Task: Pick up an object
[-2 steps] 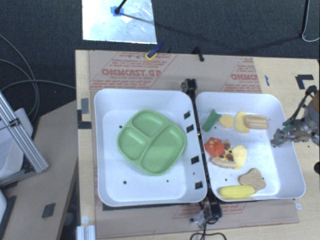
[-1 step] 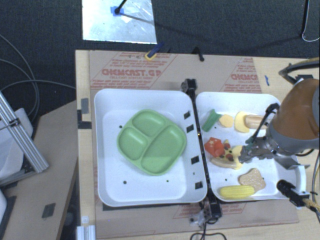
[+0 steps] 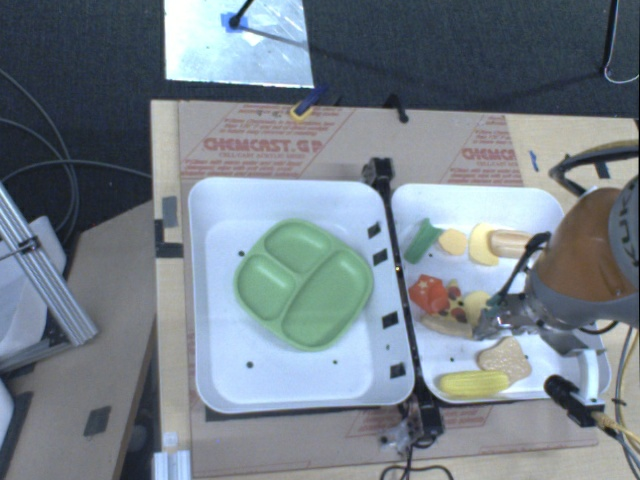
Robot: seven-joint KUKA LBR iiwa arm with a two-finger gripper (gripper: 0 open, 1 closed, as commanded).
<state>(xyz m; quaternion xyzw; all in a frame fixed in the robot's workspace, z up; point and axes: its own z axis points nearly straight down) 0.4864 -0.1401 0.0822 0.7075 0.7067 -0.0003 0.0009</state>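
since the task just says pick up an object, we have a choice in the right bin [image 3: 545, 206]: a corn cob [image 3: 472, 383] at the near edge, a bread slice [image 3: 505, 359] just behind it, a red piece [image 3: 430, 292], a green piece [image 3: 423, 238], pale yellow pieces [image 3: 453, 242] and a cream-coloured roll [image 3: 497, 242] toward the far side. these look like toy food, so we judge them light, stiff, a bit slick, not fragile.

tool [image 3: 492, 318] sits low in the right bin, just above the bread slice and beside a yellow piece [image 3: 476, 302] on a flat tan piece [image 3: 442, 321]. we cannot tell whether it's released or clenched, and we see nothing clearly held.

best candidate in our view: the corn cob. it's long and round, so take it across the middle of its short axis. it lies close to the near wall, which may crowd one side of the grasp. the bread slice is flat and likely hard to get under.

clutter is the main issue: red, yellow and tan pieces are touching or nearly so, risk of nudging neighbours. the divider [image 3: 398, 268] between bins is well clear. the left bin [image 3: 220, 208] holds a green sectioned plate [image 3: 303, 284], no interference.
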